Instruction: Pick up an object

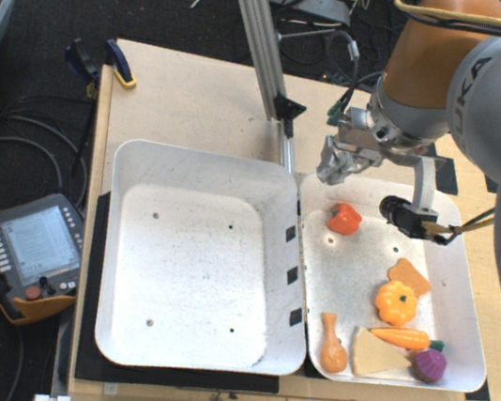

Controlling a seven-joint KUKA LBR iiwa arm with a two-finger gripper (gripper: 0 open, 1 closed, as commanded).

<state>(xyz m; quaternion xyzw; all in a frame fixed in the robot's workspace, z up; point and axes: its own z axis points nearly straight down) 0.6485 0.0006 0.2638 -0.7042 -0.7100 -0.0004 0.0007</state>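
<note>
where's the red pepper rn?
The red pepper lies in the right bin, near its upper-left corner, apart from the other toys. The gripper is just above it in the camera view, and the orange pumpkin lies lower right.

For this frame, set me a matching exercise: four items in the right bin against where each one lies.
Things:
1. red pepper
2. pumpkin
3. purple piece
4. drumstick

Places:
A. near-right corner of the right bin
B. near edge, beside the divide between the bins
C. far part, just below the gripper
D. middle, above the carrot

Pairs: 1-C, 2-D, 3-A, 4-B
</note>
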